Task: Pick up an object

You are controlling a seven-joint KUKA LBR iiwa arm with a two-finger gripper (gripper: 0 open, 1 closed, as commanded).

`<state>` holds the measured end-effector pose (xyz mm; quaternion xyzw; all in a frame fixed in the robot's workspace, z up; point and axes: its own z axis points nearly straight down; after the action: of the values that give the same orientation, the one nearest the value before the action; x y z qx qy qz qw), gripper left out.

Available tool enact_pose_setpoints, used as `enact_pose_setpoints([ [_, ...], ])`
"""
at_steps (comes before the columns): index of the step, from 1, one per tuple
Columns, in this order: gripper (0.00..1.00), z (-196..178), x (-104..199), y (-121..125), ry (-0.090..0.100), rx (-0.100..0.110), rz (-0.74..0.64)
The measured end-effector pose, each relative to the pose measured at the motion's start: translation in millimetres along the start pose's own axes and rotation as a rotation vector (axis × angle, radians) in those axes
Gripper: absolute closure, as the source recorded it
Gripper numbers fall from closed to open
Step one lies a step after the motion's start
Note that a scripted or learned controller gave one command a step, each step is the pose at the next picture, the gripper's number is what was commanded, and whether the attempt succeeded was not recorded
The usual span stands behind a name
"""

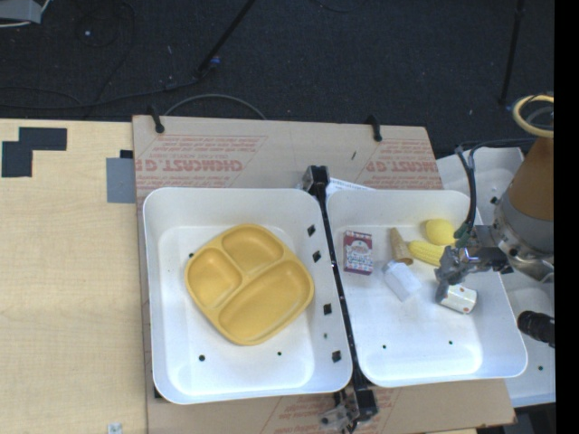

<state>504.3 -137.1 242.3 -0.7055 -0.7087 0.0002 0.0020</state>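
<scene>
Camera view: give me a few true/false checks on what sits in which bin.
1. The yellow divided plate lies in the left bin. True.
2. The small red box lies in the left bin. False: it lies in the right bin.
3. The pincer is over the right bin. True.
4. The yellow banana-shaped toy rests on the plate. False: it lies in the right bin, by the pincer.

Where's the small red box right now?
The red box lies in the right bin, near the divider, left of the clear cup.
</scene>
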Motion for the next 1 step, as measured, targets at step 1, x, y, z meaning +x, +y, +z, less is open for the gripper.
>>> enact_pose_setpoints([
  [1,1.0,10.6,56.9,12.0,0.0,0.001,-0.001],
])
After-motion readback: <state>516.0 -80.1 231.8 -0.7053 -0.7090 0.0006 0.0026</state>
